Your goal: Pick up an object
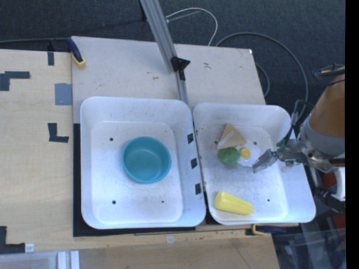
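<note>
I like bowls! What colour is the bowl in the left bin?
The bowl is teal blue, seen clearly in the camera view.

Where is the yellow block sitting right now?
The yellow block lies in the right bin, near its front edge, below the green object and apart from it.

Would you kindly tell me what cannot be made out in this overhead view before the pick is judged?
- The hand: small and blurred in the camera view, so its grip state and any contact with the objects are unclear.
- The small yellow item beside the green object: too small to identify.
- The tan wedge: its lower edge is covered by the green object.
- The arm: cut off at the right edge.
</note>
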{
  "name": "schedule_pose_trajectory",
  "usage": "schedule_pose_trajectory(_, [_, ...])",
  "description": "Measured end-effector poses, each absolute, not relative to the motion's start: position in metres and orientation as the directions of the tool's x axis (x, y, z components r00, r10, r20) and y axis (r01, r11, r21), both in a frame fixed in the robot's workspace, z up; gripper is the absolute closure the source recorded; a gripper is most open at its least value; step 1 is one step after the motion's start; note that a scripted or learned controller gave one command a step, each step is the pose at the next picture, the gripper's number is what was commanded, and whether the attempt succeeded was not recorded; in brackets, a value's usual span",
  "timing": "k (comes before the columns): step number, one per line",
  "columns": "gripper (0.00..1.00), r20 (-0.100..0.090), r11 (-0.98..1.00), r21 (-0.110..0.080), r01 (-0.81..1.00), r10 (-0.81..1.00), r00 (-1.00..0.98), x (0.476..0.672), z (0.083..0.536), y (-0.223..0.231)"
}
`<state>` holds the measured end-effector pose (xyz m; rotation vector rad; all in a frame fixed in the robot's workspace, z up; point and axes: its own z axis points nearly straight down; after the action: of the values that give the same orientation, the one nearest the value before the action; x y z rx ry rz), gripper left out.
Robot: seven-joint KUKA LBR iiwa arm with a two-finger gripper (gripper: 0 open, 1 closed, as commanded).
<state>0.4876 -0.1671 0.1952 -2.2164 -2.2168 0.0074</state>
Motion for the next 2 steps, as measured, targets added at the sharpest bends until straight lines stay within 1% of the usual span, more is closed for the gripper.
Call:
schedule_pose_trajectory(1, [0.00,0.002,0.001,-0.008,1.000,1.000,-0.001,0.491,0.132,-0.164])
schedule_pose_trajectory(2, [0.00,-0.002,0.001,0.000,1.000,1.000,-0.001,0.491,0.089,-0.164])
